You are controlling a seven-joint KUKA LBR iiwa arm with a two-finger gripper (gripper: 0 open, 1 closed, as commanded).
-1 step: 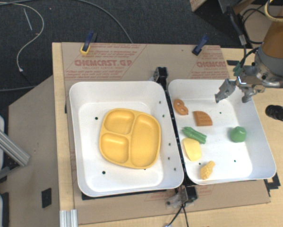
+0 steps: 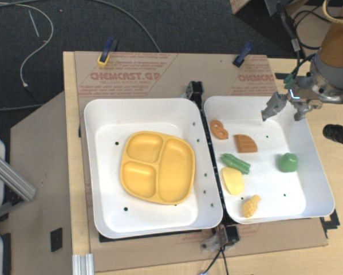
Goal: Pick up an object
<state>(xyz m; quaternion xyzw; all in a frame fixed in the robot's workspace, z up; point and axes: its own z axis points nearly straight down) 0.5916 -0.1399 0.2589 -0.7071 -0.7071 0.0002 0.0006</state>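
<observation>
The right bin point(image 2: 308, 153) holds several small food toys: an orange pretzel point(image 2: 219, 129), a brown toast slice point(image 2: 245, 144), a green pepper point(image 2: 235, 162), a pale yellow piece point(image 2: 233, 181), a golden piece point(image 2: 251, 205) and a green apple point(image 2: 287, 162). My gripper point(image 2: 286, 109) hangs above the bin's far right corner, fingers spread open with nothing between them. It is well up and to the right of the toast and above the apple.
The left bin point(image 2: 102, 125) holds a yellow divided plate point(image 2: 158, 167). Both bins rest on a cardboard sheet point(image 2: 160, 73) held by blue clamps point(image 2: 107, 50). Black clips point(image 2: 194, 89) join the bins at the middle. Cables lie on the dark floor.
</observation>
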